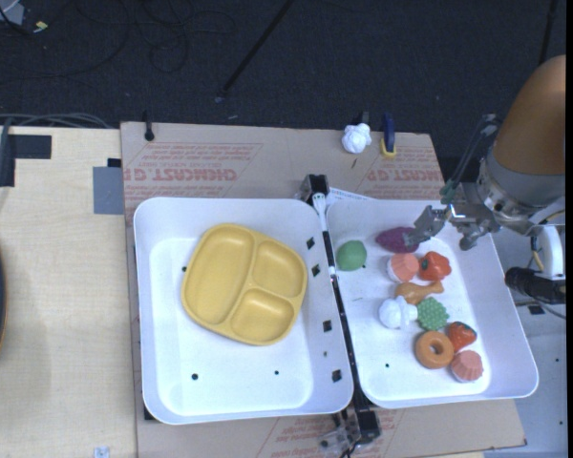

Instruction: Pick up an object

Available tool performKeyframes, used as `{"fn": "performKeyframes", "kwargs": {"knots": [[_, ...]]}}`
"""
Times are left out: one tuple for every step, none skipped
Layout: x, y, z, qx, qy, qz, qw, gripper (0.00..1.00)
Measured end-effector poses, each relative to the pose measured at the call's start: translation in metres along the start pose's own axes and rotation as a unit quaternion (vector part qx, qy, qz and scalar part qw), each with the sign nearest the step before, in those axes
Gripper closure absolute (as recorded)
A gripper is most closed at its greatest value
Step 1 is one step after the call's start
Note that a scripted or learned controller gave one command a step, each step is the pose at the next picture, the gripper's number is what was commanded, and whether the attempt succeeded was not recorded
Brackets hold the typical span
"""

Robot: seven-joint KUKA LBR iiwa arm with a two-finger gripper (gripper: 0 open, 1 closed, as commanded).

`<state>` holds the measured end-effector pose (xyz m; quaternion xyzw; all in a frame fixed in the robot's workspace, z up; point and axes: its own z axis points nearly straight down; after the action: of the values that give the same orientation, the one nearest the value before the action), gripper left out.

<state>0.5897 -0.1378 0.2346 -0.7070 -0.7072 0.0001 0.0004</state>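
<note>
The right bin [501, 299] holds several toy foods: a green ball [350, 254], a purple eggplant [396, 239], a red pepper [435, 265], a pink-and-orange piece [402, 268], a white piece [394, 313], a green broccoli-like piece [432, 313], a brown donut [434, 349], a red piece [460, 333] and a pink piece [467, 365]. My gripper [449, 229] hovers over the bin's back right part, just above and right of the eggplant and the pepper. It is open, and nothing sits between its fingers.
The left bin [162, 351] holds a yellow divided plate [245, 281]. A black clip ridge [329, 284] runs between the bins. On the cardboard behind them lie a white crumpled object [356, 138] and a small blue-and-yellow item [389, 136].
</note>
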Motion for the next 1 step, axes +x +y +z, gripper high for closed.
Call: {"fn": "performKeyframes", "kwargs": {"knots": [[-0.0007, 0.0001, -0.0099, 0.0, 0.0, 0.0, 1.0, 1.0]]}}
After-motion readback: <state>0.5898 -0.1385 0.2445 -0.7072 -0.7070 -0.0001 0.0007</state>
